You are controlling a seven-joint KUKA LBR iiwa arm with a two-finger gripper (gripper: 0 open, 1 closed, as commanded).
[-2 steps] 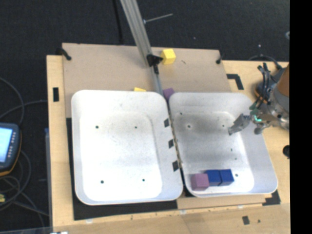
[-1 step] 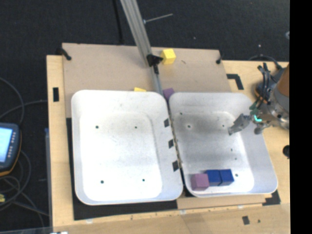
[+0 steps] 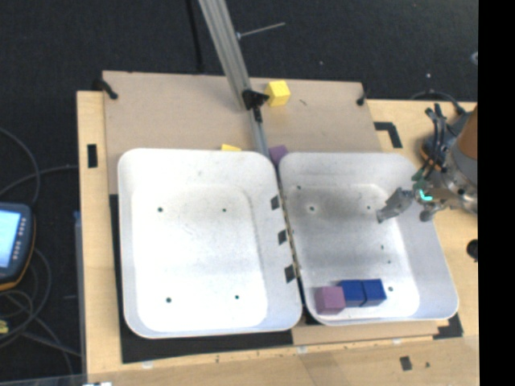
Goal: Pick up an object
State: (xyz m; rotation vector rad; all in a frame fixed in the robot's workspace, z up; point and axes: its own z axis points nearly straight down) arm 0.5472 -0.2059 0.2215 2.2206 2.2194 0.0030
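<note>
The claw [image 3: 396, 206] hangs over the right bin's [image 3: 418, 252] right side. 2 blocks [image 3: 362, 291] and a cube [image 3: 329, 298] lie touching in front of it; the left bin [image 3: 133, 240] sits far left.

Wooden bench [image 3: 338, 115]: two white bins [image 3: 193, 244] [image 3: 366, 240] side by side; yellow block [image 3: 278, 92] behind.

Bright even light, white bins [image 3: 201, 240] glaring, focus soft.

Right bin [image 3: 418, 296]: holds two blocks.
Purple block [image 3: 329, 298]: near front wall.
Blue block [image 3: 361, 292]: touching purple block.
Pincer [image 3: 396, 205]: over bin's right side.
</note>
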